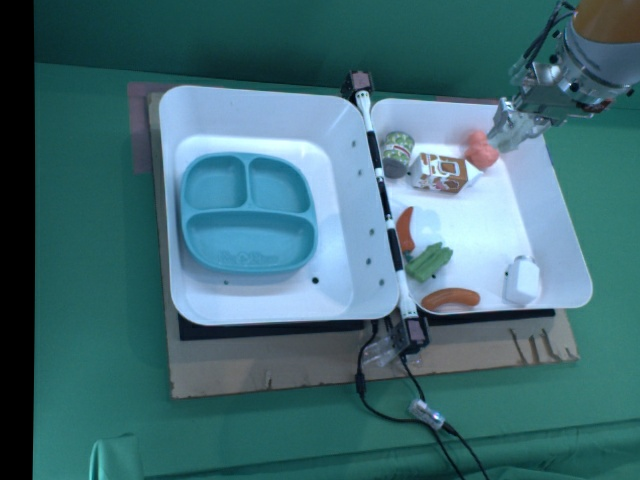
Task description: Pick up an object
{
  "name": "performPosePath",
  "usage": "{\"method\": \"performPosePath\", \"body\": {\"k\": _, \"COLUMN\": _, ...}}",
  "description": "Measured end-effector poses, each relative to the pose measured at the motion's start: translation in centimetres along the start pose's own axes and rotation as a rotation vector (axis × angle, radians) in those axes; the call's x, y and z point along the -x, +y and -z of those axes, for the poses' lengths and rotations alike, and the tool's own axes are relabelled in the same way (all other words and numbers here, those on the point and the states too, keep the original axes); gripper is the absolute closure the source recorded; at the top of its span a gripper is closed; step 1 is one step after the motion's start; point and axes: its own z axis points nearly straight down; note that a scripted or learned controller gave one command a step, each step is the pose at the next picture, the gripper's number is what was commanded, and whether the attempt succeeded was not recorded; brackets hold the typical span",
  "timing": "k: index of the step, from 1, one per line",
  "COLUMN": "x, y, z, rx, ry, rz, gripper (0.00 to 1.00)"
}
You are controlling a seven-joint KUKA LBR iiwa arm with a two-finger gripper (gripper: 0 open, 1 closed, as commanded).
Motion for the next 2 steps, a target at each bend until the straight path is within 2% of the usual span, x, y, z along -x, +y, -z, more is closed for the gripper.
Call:
{"method": "performPosePath", "body": {"k": 1, "x": -2.8, "y": -2.7, "z": 0.3, "rx": -0.005, "ry": 0.003, "rz": 0.001, "gripper": 1.0}}
{"method": "performPosePath", "body": {"k": 2, "x": 0.1, "y": 3.0, "z": -1.1, "rx": 0.0, "ry": 0.0, "rz": 0.0, "gripper": 1.0}}
